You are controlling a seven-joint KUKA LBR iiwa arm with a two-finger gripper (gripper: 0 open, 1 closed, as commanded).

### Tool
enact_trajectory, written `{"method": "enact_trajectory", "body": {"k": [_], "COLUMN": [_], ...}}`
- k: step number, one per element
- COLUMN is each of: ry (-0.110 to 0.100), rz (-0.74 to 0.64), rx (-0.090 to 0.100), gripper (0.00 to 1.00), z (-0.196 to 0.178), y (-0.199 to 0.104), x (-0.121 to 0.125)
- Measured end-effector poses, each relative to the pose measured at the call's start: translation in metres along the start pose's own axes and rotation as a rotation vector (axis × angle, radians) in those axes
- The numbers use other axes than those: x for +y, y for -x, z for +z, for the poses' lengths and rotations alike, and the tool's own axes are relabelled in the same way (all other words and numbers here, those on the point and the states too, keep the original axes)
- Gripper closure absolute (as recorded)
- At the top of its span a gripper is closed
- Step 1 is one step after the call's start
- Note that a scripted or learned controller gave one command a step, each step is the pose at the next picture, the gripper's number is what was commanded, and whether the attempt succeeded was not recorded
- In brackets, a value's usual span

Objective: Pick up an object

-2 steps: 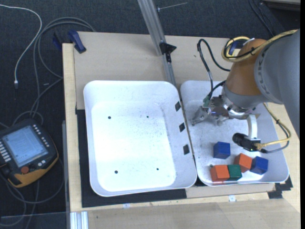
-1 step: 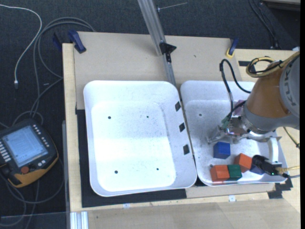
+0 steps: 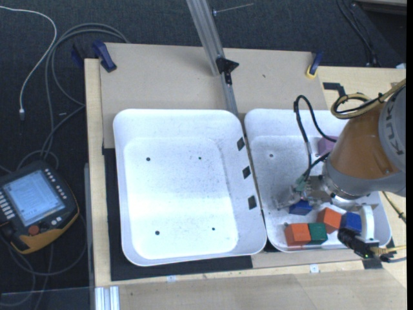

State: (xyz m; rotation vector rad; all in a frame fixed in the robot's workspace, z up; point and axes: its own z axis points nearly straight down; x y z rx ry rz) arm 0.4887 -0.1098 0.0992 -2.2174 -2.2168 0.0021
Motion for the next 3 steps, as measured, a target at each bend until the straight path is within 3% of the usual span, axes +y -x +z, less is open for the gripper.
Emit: {"method": "enact_trajectory", "body": {"k": [1, 2, 3], "ry": [0.007, 0.013, 0.005], "rz": [-0.001, -0.007, -0.011], "rx": [-0.002, -0.001, 0.000], "gripper": [1.00, 1.00, 1.00], "z": [-0.011, -0.103, -0.099], "y": [0.000, -0.062, -0.154], "x": [0.002, -0.007, 0.002]}}
